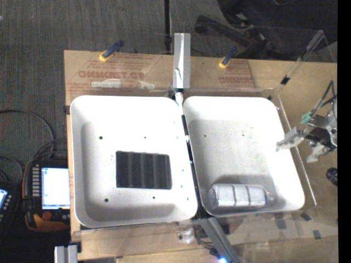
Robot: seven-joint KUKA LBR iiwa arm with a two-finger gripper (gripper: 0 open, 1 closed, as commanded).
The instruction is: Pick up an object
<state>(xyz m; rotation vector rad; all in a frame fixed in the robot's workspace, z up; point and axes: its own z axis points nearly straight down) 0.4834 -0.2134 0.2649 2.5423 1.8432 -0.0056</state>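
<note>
Silver tray (241, 195): my pick target, a ribbed metallic piece lying flat in the right bin (241, 114), close against that bin's near wall and toward its near-left corner.

Gripper (307, 138): sits at the right bin's right edge, just outside its rim, light-coloured parts with a green fitting. From my screen I cannot tell how it is set, and nothing is visibly held.

Black tray (143, 170): a dark ribbed rectangle lying flat in the left bin (93, 114), left of the right bin, near that bin's middle.

Bench items beyond the right bin's far side: two clamps, one blue and yellow (111, 50), one similar (227, 57), on a brown board.

Handling note, my judgement: the silver tray is the nearer choice. I would bring the gripper inward across the right bin, centre it over the tray's middle, and close across the short width. The near wall leaves little room on that side, so I would come straight down and watch for a finger catching the rim.
</note>
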